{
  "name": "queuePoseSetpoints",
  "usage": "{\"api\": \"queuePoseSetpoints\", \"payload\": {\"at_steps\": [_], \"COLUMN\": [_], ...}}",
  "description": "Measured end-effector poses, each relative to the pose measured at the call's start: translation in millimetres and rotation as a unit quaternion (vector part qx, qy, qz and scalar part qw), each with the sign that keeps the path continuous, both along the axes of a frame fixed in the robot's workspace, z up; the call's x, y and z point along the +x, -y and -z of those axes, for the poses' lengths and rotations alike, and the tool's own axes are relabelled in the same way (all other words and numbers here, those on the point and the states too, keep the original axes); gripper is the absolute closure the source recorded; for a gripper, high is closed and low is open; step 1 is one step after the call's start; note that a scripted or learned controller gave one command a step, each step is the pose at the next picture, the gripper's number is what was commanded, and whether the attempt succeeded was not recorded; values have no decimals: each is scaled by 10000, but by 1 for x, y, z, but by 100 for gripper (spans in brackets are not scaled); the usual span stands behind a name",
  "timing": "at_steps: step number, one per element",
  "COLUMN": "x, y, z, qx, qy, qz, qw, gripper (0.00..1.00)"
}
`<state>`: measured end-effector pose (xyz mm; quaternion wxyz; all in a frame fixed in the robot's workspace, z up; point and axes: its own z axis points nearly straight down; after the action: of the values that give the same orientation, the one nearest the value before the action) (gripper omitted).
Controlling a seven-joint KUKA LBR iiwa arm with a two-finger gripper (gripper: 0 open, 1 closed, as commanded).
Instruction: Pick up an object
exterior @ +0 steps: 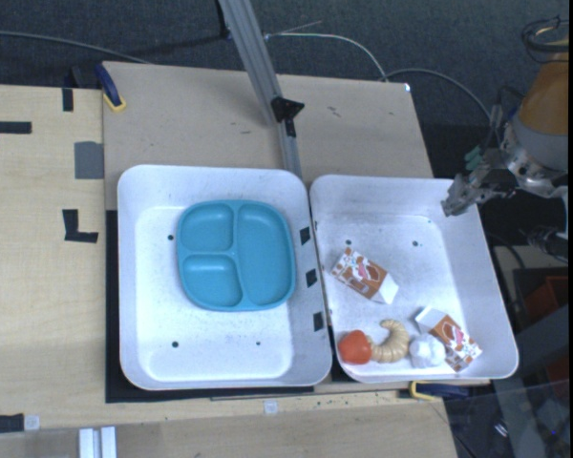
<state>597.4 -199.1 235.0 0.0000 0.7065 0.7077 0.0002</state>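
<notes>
I saw two white bins side by side in the middle of the frame. The left bin (143,284) held one blue tray (236,255) with three compartments, sitting toward its upper half.

The right bin (382,198) held the loose things, five by my count. One carton (364,276), white with a red-brown print, lay near the bin's center, its long axis running from upper left to lower right. A second carton (453,340) of the same kind lay at the lower right corner, also slanted from upper left to lower right. Along the bin's lower edge I counted one red tomato (355,347), one tan croissant (393,343) touching it on its right, curved with its tip pointing up, and one small white lump (424,353) between the croissant and the second carton; I could not tell what that lump was.

The gripper (461,199) hung at the upper right rim of the right bin, well apart from every item in it, pointing down and to the left. I could not tell how it was set, since it was too small and dark at that angle. Nothing showed in it. The arm (544,122) came in from the right edge, its orange band at the upper right of the frame.
</notes>
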Motion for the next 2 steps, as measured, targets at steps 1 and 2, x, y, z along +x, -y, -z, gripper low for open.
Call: {"api": "queuePoseSetpoints", "payload": {"at_steps": [1, 2], "x": [7, 6], "y": [-57, -114], "z": [11, 2], "qx": [6, 11], "qy": [-10, -4], "qz": [-23, -27], "qw": [10000, 10000], "gripper": [100, 100]}}
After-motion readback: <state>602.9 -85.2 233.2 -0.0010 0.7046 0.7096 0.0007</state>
